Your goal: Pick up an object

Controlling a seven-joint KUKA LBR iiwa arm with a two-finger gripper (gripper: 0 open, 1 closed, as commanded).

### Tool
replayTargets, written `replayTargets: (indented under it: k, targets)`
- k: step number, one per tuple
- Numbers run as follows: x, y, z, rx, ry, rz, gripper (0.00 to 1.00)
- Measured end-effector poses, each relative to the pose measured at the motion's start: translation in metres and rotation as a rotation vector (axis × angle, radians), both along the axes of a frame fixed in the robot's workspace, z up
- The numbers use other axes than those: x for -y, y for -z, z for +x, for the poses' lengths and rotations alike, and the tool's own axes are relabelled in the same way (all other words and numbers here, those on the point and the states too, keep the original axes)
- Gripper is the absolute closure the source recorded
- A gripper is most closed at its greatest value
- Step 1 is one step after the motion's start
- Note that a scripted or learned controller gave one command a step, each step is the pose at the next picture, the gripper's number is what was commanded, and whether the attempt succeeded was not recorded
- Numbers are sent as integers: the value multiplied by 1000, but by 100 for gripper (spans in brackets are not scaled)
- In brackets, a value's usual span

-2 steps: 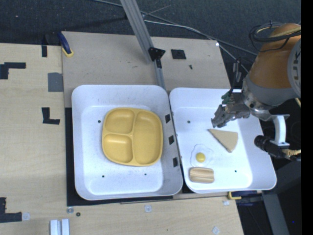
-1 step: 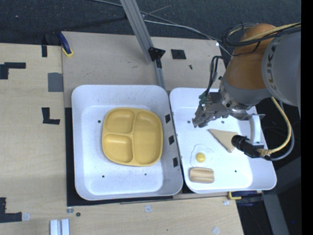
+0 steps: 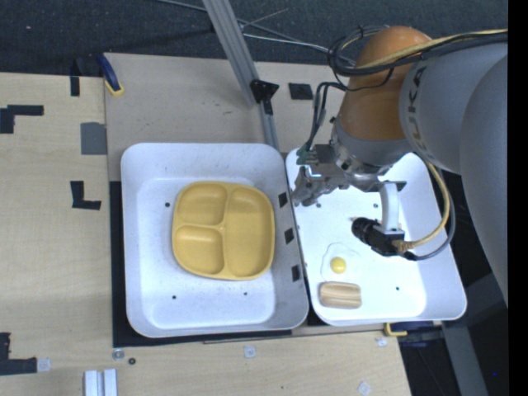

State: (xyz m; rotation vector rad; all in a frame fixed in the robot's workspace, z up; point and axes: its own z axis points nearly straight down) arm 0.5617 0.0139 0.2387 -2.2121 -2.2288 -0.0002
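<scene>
Two white bins sit side by side on the tabletop [image 3: 49, 246]. The left bin [image 3: 140, 221] fills the middle of the frame. A yellow plate [image 3: 223, 229] with three sections lies flat in the middle of it. Nothing lies on the plate.

The right bin [image 3: 437, 295] sits at the right of the frame, touching the left bin. Near its lower edge lies a tan bread roll [image 3: 340, 294]. Just above the roll lies a toy fried egg [image 3: 337, 261], white with a round yellow middle. The egg and the roll are close together, and I cannot tell if they touch. These two are the things that could be picked up.

The big grey arm [image 3: 470, 106] comes in from the upper right of the frame. It has an orange band [image 3: 384, 81] above the wrist. The arm points down over the upper left part of the right bin. The pincer [image 3: 313, 184] hangs there, near the wall between the two bins. It is well above the egg and the roll in the picture. Its fingers are too small and dark to tell how far apart they are. I see nothing held in it.

A black part [image 3: 373, 234] on a cable hangs over the middle of the right bin, just above the egg.

There are grey letters on the arm, but I cannot read them.
</scene>
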Motion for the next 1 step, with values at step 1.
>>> replayTargets:
  k: [1]
  targets:
    - [-52,2,0,-1,1,-1,100]
